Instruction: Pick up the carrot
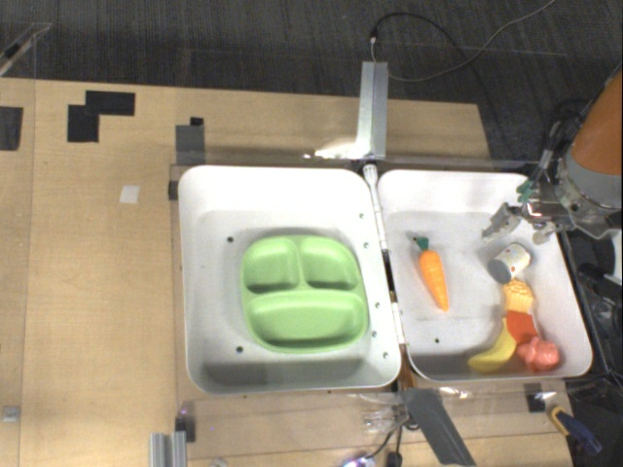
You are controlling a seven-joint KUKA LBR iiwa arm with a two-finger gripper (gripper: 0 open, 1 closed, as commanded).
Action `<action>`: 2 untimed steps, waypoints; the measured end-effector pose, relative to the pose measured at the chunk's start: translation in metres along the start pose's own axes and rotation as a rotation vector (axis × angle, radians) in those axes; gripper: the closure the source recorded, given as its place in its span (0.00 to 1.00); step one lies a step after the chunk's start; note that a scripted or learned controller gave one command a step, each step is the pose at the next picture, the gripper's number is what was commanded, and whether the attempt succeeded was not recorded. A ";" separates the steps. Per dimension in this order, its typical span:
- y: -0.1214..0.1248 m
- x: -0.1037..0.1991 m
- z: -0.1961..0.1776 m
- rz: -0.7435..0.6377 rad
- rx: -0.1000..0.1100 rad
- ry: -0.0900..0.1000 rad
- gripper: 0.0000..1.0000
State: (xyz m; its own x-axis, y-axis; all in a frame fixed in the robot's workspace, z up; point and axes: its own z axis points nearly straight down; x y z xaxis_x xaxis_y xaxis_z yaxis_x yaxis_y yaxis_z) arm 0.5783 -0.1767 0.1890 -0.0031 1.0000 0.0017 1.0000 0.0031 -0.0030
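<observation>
The carrot (pixel 432 276), orange with a small green top, lies on the floor of the right bin (pixel 458 195), left of centre, with its green end pointing to the back. My gripper (pixel 519 225) hangs over the right bin's back right part, well to the right of the carrot and not touching it. Its fingers stand open with nothing between them.
A white and grey cup (pixel 510 259) lies just below the gripper. A yellow block (pixel 519 296), a red piece (pixel 524 324), a pink fruit (pixel 541 355) and a banana (pixel 493 353) crowd the right bin's front right corner. The left bin (pixel 209 261) holds a green divided plate (pixel 303 292).
</observation>
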 end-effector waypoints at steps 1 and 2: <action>-0.021 0.034 0.080 0.038 -0.003 -0.001 0.00; -0.032 0.085 0.100 -0.129 -0.017 -0.006 0.00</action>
State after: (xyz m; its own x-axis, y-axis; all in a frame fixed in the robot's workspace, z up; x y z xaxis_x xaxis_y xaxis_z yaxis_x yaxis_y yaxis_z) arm 0.5455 -0.0921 0.0892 -0.1316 0.9913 -0.0055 0.9912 0.1316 0.0136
